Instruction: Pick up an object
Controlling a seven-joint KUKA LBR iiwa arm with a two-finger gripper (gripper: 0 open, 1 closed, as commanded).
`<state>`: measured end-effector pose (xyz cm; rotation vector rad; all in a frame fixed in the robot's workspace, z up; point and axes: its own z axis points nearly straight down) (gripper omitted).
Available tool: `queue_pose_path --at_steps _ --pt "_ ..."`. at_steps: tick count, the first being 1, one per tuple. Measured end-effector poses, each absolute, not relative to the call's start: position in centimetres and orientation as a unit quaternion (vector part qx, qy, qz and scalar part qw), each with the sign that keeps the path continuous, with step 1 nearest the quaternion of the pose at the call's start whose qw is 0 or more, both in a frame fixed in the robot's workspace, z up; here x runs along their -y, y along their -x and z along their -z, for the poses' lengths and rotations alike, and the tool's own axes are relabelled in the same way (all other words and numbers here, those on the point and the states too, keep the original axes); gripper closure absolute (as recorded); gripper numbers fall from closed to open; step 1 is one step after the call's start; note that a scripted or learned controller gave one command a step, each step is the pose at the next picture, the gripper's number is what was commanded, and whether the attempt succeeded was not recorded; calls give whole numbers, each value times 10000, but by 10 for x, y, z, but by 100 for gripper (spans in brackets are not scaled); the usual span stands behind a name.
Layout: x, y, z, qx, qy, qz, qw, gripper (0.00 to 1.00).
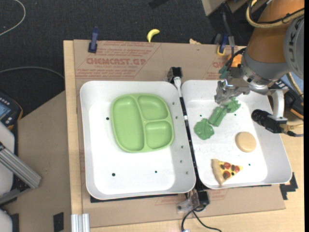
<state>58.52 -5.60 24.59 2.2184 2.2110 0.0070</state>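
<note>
The right bin (270,175) holds three objects. A green toy vegetable (211,122) lies slanted near its middle, with a leafy head at the lower left and a stalk running up to the right. A tan round piece (246,141) sits to its right, and a pizza slice (225,170) lies near the front edge. My gripper (226,98) is low over the upper end of the green vegetable's stalk, at or just above it. The wrist hides the contact, so I cannot tell whether the stalk is gripped.
A green divided plate (142,122) lies in the left bin (96,173). A black divider strip (186,124) runs between the two bins. The bins rest on a brown cardboard sheet (120,59) held by blue clamps (93,40).
</note>
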Motion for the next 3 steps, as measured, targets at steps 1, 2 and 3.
queue_pose_path --at_steps 1,2,3 --pt "4 -539 -221 -7085 -7057 12 -34 100" --pt "1 -502 -352 -7080 -7062 -56 45 100" --pt "-30 -537 -372 -7084 -7058 -25 27 100"
